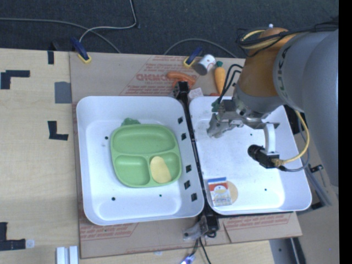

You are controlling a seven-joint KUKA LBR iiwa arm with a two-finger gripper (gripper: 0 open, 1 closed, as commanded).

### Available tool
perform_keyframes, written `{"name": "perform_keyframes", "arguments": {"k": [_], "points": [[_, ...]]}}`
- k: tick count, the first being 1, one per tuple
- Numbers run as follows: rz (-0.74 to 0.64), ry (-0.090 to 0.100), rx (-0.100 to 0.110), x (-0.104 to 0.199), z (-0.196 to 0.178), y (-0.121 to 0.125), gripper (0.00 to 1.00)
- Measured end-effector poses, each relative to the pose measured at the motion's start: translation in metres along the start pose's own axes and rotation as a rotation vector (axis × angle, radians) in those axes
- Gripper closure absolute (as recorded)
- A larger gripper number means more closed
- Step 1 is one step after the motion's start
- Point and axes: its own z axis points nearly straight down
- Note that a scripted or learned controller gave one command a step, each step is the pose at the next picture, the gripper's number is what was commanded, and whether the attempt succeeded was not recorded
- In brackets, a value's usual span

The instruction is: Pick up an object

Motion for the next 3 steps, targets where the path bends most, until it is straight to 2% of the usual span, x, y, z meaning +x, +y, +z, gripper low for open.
{"name": "perform_keyframes", "arguments": {"k": [1,2,3], "points": [[0.000,0.000,0.000,0.000,0.000,0.000,0.00],[0.000,0.000,0.001,0.007,0.000,0.021,0.00],[0.001,-0.002,0.000,-0.028,0.000,0.079,0.00]]}}
